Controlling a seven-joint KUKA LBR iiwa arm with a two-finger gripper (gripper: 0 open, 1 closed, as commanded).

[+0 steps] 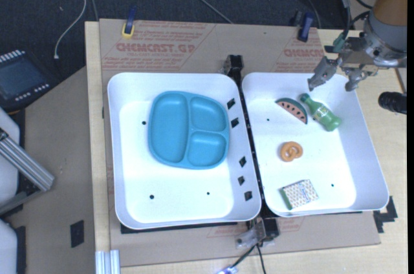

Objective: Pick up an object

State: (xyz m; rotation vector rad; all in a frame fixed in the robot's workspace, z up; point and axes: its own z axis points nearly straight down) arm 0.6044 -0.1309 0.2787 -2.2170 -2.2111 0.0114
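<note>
Bottle (pixel 320 112) in the right bin (pixel 362 156), just below the gripper (pixel 337 77).
We see the fingers spread apart, gripping nothing; a watermelon slice (pixel 291 109) touches the bottle, a pretzel (pixel 291 151) lies nearer us.

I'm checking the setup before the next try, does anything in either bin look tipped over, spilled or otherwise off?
Nothing stands out. The blue divided plate lies flat in the left bin. In the right bin, the green bottle lies on its side beside the watermelon slice, with the pretzel and patterned packet apart. The gripper is open.
</note>
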